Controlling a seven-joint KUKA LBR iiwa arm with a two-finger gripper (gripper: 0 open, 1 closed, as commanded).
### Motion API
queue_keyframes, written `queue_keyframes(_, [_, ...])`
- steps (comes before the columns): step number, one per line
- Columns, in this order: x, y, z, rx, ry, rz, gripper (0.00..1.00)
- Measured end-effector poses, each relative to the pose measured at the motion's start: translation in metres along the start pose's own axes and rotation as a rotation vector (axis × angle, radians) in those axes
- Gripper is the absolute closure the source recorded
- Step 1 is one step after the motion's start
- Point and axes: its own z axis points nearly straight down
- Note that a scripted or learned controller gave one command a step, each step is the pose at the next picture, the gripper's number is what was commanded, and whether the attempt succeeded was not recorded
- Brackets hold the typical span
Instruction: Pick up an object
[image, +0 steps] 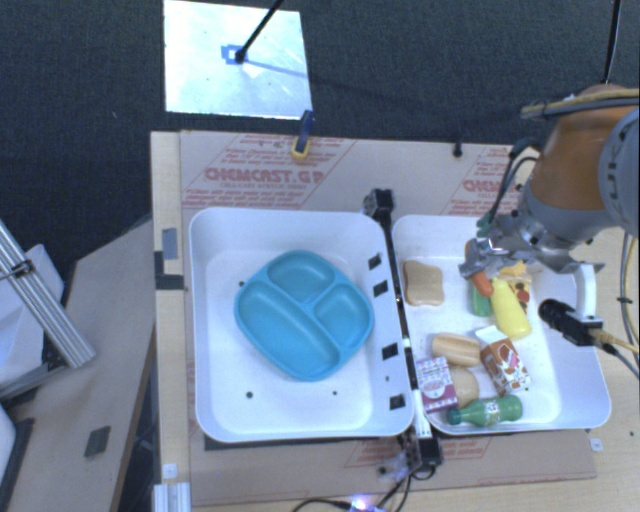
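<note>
At the near edge of the right white bin (585, 395), a green plastic bottle (485, 410) is seen lying on its side, touching a small pink-and-white carton (433, 381) that leans against the divider. Just behind them, a tan bread roll (457, 348) and a red-and-white printed carton (505, 365) lie side by side; a second rounded tan piece between them is partly covered and cannot be identified. Farther back, a smooth yellow banana-shaped toy (509, 308) is laid lengthwise, its far end hidden beneath the gripper (484, 262). An orange-and-green item (483, 288) beside it is largely masked and hard to make out. A flat toast-coloured bread slice (424, 283) rests apart, near the divider. The gripper is lowered over the far end of the toy cluster; whether its fingers are spread or closed cannot be told, as they are blurred against the objects. The grey arm (585, 170) is cut off at the right. In the left white bin (215, 400), a glossy blue compartment plate (303, 314) lies flat.
</note>
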Motion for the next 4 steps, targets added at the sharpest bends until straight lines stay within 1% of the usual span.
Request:
queue_keyframes(1, [0.0,0.002,-0.024,0.003,0.001,0.0,1.0])
queue_keyframes(2, [0.047,0.014,-0.016,0.005,0.003,-0.004,1.0])
queue_keyframes(3, [0.108,0.021,-0.012,0.006,0.004,-0.005,1.0])
queue_keyframes(4, [0.159,0.036,-0.031,0.005,0.004,-0.005,1.0])
